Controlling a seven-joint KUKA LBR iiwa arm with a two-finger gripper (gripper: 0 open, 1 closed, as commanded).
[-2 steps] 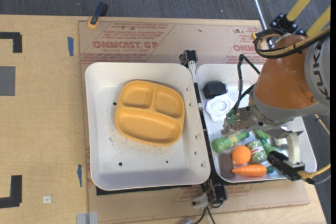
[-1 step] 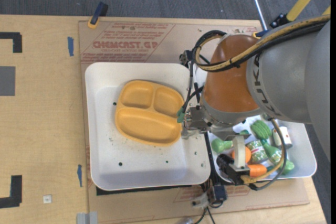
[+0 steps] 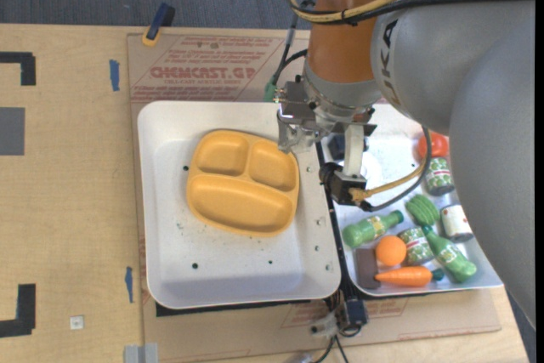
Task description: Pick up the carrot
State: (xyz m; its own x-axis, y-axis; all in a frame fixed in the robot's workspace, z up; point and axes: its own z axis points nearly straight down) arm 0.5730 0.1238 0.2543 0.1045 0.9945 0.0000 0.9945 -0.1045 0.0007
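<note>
1. From the gripper (image 3: pixel 321 134), which hangs over the seam between the two bins at their far end, the carrot (image 3: pixel 405 275) lies toward 5 o'clock, well apart from it. You will need to travel down the view and a little right.
2. The carrot's long axis runs roughly 9 to 3 o'clock, along the near rim of the right bin (image 3: pixel 393 150). I judge a grasp across that axis, closing 12 to 6, fits best.
3. There is one arm only, so you have no choice of nearer side.
4. You cannot tell whether the gripper is apart or together; the wrist hides it.
5. The carrot looks small, orange, smooth and slender. It sits just at 6 o'clock of an orange ball (image 3: pixel 391 251), and a green bottle (image 3: pixel 449 258) lies near its 3 o'clock end, so expect crowding.
</note>
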